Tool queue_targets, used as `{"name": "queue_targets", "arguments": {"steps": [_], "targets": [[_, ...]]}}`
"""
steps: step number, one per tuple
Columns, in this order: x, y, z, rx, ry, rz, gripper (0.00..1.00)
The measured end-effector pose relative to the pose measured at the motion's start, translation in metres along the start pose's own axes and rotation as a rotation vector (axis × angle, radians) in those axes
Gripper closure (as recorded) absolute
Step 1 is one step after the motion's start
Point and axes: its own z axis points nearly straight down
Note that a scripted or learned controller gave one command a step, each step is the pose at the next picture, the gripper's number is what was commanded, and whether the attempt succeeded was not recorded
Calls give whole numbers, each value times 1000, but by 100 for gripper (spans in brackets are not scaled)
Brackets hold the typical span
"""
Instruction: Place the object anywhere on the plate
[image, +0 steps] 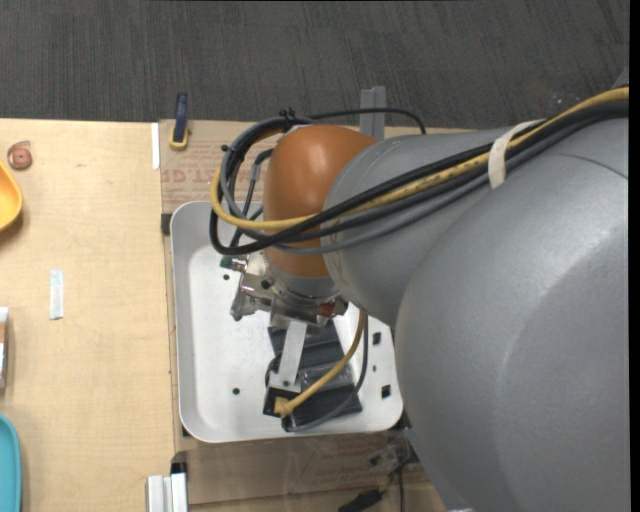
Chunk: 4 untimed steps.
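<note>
Camera view looks down on a white bin (205, 340) that lies on brown cardboard (200, 155) beside the pale wooden desk (90, 230). The grey arm (500, 280) comes in from the right and covers nearly the whole right half of the picture. Its orange band (305, 175) is above the upper part of the bin. Yellow and black cables (240, 215) loop around the band on its left side.

Under the band the pincer (288, 308) points down into the bin, over the middle of the white floor. Whether it is released or clenched I cannot tell, because the wrist covers its end from above. Where the object is I also cannot tell: the arm hides a large part of the bin. The floor at the left and at the bottom of the bin is plain white with a few small dark dots.

On the desk, well apart from the bin, a small white strip (56, 295) lies flat. A small reddish round thing (18, 155) sits near the top left corner. Just below it a yellow curved thing (8, 200) is cut by the left edge. A teal thing (8, 465) is cut by the same edge at the bottom. A blue clamp (180, 118) stands at the top edge of the cardboard.
</note>
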Motion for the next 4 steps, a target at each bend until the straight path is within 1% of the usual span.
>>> {"name": "queue_targets", "arguments": {"steps": [1,2,3,4], "targets": [[36,112,-169,0,-1,225,0],[35,113,-175,4,-8,223,100],[23,70,-55,2,0,73,100],[4,52,-28,2,0,-89,100]]}}
